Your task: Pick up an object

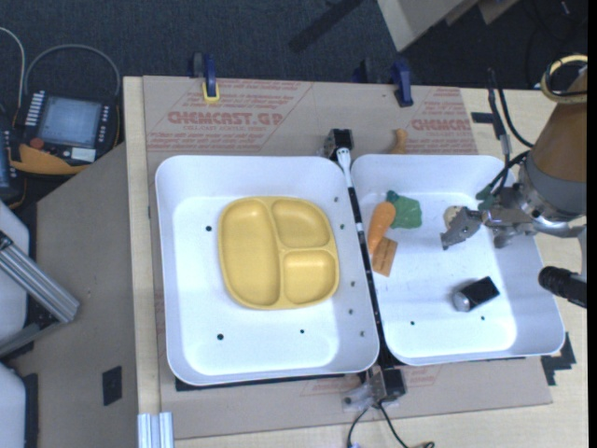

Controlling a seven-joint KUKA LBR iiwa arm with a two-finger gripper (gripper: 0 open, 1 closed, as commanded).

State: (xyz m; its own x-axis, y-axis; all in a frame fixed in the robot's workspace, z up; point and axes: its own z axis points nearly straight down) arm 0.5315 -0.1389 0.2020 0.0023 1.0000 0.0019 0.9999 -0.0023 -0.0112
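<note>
Gripper (459, 229) sits over the right bin (522, 339), upper-right part of its floor, coming in from the right edge under the grey wrist and orange band of the arm (560, 157). Fingers are a dark tangle against the white floor; can't tell whether they are spread or closed. A small pale piece shows at the fingertip end, but whether it is a separate object or part of the tool is unclear. Nothing visibly clamped.

Camera view, right bin: orange carrot-shaped toy (381, 224) lies near the left wall, tilted, with a small orange-brown block (384, 256) touching its lower end. Green piece (405, 211) is just beside the carrot's top, on its right. Small black and grey object (475, 294) lies on the floor below the gripper, apart from it and well apart from the carrot group.

Left bin (187, 343): yellow divided plate (278, 250) with three compartments lies flat in the middle.

Bins sit side by side, touching along the centre, on a brown board (280, 110) with red lettering. Two blue clamps (207, 73) grip the board's far edge. Handheld pendant (65, 124) with a screen lies on the floor at upper left.
</note>
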